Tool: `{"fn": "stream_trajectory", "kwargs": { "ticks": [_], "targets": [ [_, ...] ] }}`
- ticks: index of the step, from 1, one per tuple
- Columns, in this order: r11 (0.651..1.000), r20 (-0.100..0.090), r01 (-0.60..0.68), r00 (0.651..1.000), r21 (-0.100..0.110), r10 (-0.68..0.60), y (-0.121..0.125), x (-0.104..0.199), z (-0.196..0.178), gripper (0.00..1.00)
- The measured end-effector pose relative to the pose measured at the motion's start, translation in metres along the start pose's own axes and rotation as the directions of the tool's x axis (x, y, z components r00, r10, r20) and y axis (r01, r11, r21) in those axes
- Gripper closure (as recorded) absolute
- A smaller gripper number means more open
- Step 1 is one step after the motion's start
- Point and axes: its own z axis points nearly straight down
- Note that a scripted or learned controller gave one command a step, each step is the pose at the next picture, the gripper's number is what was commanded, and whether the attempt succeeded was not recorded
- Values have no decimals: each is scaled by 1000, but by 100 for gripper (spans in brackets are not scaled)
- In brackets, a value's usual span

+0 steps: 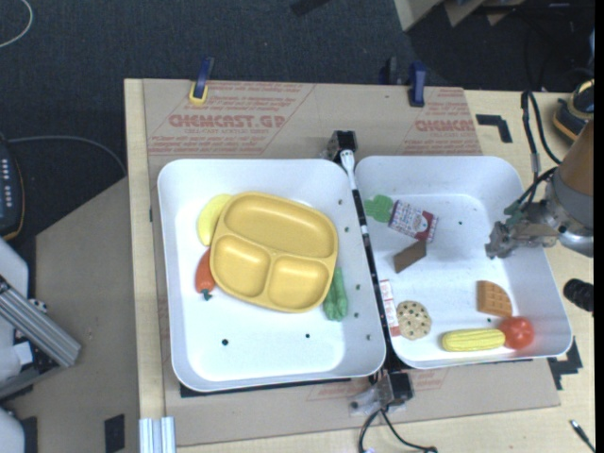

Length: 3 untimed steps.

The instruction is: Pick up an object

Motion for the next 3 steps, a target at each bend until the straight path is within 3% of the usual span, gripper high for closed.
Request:
{"fn": "stream_trajectory", "kwargs": {
  "ticks": [1, 2, 3],
  "targets": [
    [1000, 2, 0, 1000, -3, 0, 4, -6, -63, 100],
    [1000, -1, 0, 1000, 2, 0, 5, -6, -65, 100],
    [1000, -2, 4, 1000, 1, -4, 17, 45, -75, 100]
  ]
}}
